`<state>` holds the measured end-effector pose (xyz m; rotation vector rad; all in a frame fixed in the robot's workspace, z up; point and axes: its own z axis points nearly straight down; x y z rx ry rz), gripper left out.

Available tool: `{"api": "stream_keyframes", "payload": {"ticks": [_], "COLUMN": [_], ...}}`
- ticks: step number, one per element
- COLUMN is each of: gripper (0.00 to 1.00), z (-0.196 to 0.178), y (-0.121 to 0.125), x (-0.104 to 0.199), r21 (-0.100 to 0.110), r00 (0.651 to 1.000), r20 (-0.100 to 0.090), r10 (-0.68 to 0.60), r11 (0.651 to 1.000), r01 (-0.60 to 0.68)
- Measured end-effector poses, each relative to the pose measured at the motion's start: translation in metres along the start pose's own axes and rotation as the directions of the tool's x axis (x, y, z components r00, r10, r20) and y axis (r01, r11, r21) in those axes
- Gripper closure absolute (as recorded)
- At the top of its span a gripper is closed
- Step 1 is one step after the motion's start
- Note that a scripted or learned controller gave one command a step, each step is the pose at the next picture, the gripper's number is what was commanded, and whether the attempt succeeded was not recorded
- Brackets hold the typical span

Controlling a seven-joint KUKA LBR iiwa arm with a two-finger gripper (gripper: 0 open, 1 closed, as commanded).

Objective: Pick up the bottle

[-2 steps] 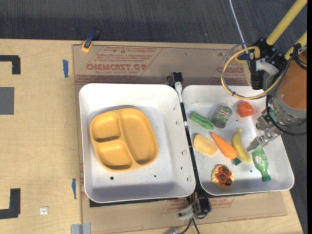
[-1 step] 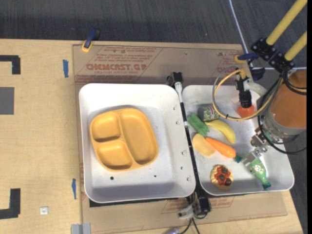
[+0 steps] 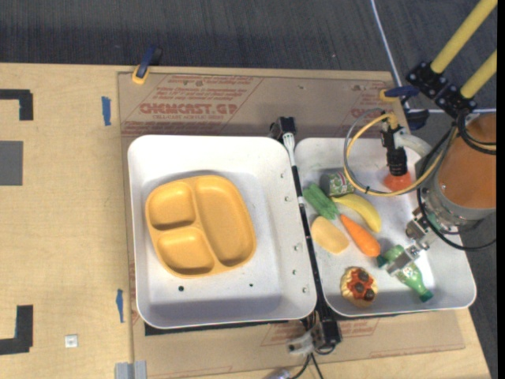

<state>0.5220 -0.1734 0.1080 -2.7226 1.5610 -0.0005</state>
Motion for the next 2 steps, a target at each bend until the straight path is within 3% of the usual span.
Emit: {"api": "stream_keyframes", "payload": {"ticks": [1, 2], "gripper": [0.0, 1.0], "z": [0.022, 0.011], "y": [-0.001, -0.003], "x": [-0.037, -0.038], "r21": [-0.002, 0.004], "r00": [0.993, 0.993], "r20": [-0.002, -0.001], "r10": [0.117, 0.117], "r11": [0.993, 0.993], "r01": [-0.117, -0.117]}}
